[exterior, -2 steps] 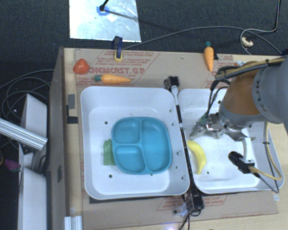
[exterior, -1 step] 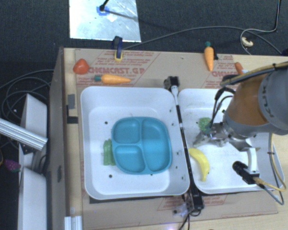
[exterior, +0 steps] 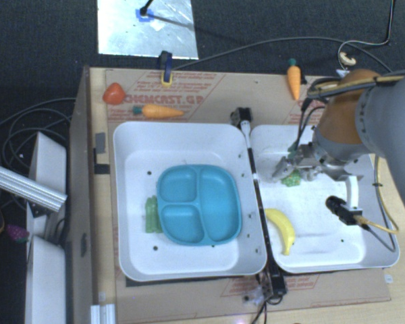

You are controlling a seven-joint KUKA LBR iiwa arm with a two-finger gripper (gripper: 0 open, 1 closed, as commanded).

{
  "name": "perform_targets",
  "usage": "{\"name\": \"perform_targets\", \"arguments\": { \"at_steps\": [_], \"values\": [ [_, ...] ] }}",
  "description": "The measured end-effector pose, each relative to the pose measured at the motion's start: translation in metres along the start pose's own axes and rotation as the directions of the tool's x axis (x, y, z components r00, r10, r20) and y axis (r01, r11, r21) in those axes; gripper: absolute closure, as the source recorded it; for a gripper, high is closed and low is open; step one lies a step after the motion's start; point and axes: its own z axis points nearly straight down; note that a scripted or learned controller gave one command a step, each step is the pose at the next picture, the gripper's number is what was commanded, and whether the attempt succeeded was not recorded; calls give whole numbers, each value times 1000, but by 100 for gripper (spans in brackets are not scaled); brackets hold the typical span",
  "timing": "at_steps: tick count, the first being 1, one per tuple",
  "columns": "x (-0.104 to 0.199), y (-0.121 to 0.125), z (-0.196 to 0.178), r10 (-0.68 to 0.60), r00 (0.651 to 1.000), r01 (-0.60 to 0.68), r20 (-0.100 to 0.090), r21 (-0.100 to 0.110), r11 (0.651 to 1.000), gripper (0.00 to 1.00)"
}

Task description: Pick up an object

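A small green object point(exterior: 292, 179) sits half hidden under the end effector point(exterior: 294, 169) in the right white bin point(exterior: 324, 252); we cannot tell its grip.

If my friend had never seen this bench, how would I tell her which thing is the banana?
Find the two white bins side by side and take the right bin, the one the grey arm reaches into. Near its lower left corner, close to the divider between the bins, lies the banana. It is the curved yellow piece; the small green item higher up sits at the gripper.
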Motion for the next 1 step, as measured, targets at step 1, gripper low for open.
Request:
{"name": "perform_targets", "arguments": {
  "at_steps": [1],
  "values": [
    [0, 1, -11, -2, 1000, 2, 0, -2, 1000, 100]
  ]
}}
